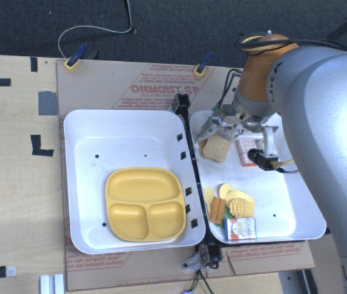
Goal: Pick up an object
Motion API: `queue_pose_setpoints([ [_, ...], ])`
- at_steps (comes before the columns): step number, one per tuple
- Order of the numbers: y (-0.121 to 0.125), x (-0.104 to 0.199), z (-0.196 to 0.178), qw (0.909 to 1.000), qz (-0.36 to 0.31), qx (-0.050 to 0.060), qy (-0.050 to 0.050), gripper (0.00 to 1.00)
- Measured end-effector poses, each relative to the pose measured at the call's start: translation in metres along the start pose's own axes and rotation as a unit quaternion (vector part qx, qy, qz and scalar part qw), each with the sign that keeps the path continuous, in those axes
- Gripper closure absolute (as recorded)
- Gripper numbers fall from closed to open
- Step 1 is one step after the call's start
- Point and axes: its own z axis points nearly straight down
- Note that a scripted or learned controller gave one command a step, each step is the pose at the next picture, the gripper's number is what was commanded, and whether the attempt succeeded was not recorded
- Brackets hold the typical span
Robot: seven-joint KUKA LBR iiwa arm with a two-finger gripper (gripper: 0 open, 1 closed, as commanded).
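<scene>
Camera view
Surface: light wooden bench (14, 182) with black tape marks; brown cardboard sheet (130, 87) under both bins, held by two clamps at far edge.
Room: dark carpet (179, 11) beyond bench, thin cable looping over it.
Left bin (78, 133): holds yellow divided tray (144, 203), lying flat, toward near side.
Right bin (283, 216): tan bread-like block (216, 148) at far end; small red-and-white box (245, 151) beside it; cluster of yellow and orange snack pieces (229, 204) near front, small green-and-red packet (241, 228) touching it.
Gripper (219, 129): over far end of right bin, just above tan block; finger state cannot be told.
</scene>
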Motion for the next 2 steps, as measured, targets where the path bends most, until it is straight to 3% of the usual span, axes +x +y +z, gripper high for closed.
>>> queue_pose_setpoints([
  [2, -0.0005, 0.0025, 0.0, 1.0, 0.001, 0.001, -0.001, 0.0],
])
